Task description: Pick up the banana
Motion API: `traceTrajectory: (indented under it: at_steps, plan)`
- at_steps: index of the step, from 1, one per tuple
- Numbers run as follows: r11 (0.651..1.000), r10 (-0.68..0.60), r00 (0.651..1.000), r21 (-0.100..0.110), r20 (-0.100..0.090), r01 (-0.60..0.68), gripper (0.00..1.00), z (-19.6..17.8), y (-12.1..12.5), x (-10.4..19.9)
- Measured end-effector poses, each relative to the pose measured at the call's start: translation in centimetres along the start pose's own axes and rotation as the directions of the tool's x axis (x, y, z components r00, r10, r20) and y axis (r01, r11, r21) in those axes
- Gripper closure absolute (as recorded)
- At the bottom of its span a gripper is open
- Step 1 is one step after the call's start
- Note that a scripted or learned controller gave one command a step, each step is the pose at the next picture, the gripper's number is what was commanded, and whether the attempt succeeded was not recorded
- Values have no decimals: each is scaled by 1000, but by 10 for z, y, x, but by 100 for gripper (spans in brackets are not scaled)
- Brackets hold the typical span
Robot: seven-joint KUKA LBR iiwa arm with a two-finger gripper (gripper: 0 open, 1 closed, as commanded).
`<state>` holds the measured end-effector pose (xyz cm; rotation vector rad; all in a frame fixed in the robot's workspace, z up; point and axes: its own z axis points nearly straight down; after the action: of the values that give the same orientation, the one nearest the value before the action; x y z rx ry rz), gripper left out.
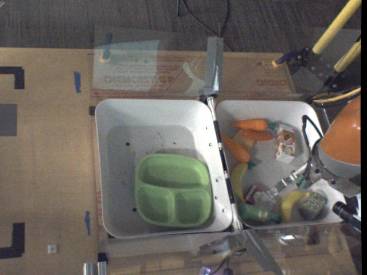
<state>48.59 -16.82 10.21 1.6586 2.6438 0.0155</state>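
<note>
The banana (237,180) is yellow and curved. It lies in the right bin (298,109) along its left wall, just below an orange carrot (235,148). My gripper (293,180) hangs low over the middle of the right bin, to the right of the banana and apart from it. It sits just above a second yellow item (290,203). The grey arm with its orange band (344,139) comes in from the right edge. Nothing visible is lifted off the bin floor.
The right bin also holds two more carrots (251,125), a small carton (285,144), a red packet (256,195), a green bottle (259,214) and a can (313,205). A green divided plate (172,189) lies in the left bin (114,153).
</note>
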Motion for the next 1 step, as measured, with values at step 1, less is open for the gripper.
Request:
traceTrajectory:
  at_steps: [1]
  plan:
    - [997,80,997,12,-7,-80,0,14,-24,-43]
